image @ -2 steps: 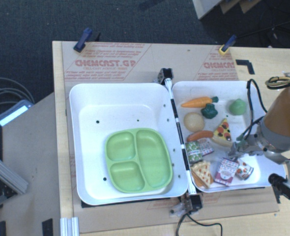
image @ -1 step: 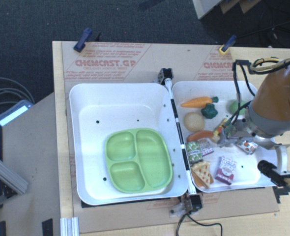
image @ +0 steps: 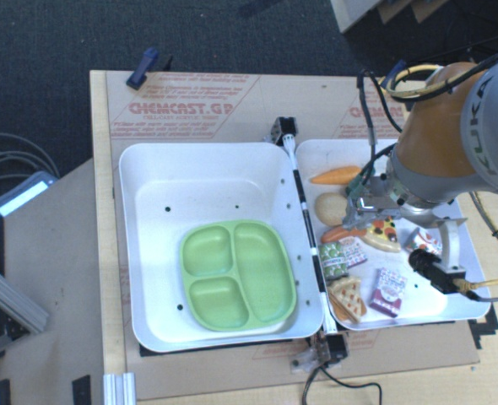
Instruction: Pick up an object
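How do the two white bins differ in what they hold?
The left bin holds one large thing, a green divided tray; the right bin holds many small toy foods, among them a carrot and a pizza slice. The arm reaches over the right bin, not the left bin. Both are shallow, white, and side by side.

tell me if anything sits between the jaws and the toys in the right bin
Nothing visible does. The gripper hangs low over the right bin, right above the beige ball and a red piece, with the carrot just behind. The arm's own bulk hides part of the pile.
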`<state>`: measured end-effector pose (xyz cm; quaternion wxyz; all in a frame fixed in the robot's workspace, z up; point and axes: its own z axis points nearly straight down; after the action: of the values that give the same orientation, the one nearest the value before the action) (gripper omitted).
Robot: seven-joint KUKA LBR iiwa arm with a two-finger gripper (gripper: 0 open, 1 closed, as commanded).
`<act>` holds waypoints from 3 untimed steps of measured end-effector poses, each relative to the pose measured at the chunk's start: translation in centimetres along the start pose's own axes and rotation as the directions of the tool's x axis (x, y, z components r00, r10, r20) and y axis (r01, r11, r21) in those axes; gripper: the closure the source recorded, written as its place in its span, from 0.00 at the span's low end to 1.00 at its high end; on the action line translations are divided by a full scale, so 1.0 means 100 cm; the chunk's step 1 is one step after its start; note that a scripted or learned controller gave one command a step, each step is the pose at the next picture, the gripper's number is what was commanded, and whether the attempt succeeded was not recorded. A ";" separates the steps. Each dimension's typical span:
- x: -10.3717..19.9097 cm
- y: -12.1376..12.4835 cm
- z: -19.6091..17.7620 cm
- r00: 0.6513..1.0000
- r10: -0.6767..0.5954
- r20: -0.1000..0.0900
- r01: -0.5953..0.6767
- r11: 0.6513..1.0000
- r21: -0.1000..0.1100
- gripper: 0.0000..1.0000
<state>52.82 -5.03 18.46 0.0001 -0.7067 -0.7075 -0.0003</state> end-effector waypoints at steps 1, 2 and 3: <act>0.000 0.000 0.000 1.000 0.001 0.000 -0.001 1.000 0.000 0.00; -0.049 0.005 0.097 1.000 0.001 0.001 -0.001 1.000 -0.004 0.00; -0.052 0.058 0.100 1.000 0.000 0.001 0.000 1.000 0.000 0.00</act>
<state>58.60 -10.20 8.47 -0.0001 -0.7068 -0.7074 -0.0001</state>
